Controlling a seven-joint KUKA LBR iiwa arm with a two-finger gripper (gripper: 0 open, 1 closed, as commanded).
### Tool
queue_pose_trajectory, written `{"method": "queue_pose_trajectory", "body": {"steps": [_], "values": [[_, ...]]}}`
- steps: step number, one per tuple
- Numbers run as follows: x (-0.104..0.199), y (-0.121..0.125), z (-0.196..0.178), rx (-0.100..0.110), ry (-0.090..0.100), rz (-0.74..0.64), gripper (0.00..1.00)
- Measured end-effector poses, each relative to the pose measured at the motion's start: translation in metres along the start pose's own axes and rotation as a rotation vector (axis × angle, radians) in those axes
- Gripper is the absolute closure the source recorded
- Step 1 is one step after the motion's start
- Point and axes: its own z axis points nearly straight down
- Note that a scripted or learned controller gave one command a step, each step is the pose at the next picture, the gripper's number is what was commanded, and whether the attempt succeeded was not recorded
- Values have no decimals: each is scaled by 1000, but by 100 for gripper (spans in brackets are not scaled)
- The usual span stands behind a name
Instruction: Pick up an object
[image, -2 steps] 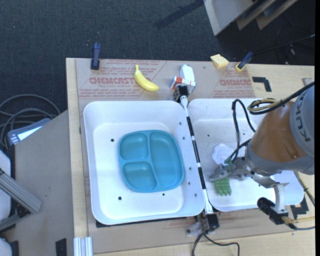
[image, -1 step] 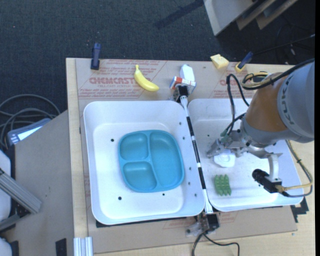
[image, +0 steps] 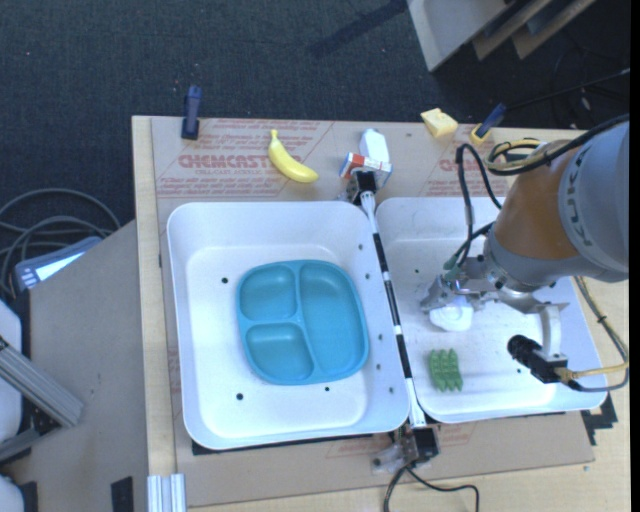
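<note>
In the right bin (image: 480, 400) a small white object (image: 451, 317) lies near the middle, with my gripper (image: 447, 296) directly over it and touching or nearly touching its top. A green ridged block (image: 445, 369) rests in front of it, closer to the bin's front wall. The grey arm with its orange band (image: 535, 215) comes in from the right and hides the back right of that bin. A blue sectioned plate (image: 302, 321) sits in the middle of the left bin (image: 200, 250).
Behind the bins on the bench lie a yellow banana (image: 289, 161), a small red and white box (image: 366, 158), a yellow block (image: 438, 123) and a blue clip (image: 191, 111). A black cable end (image: 535, 361) hangs over the right bin's front right.
</note>
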Motion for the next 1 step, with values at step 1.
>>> {"method": "queue_pose_trajectory", "body": {"steps": [1], "values": [[56,-6,-91,1,1,-1,100]]}}
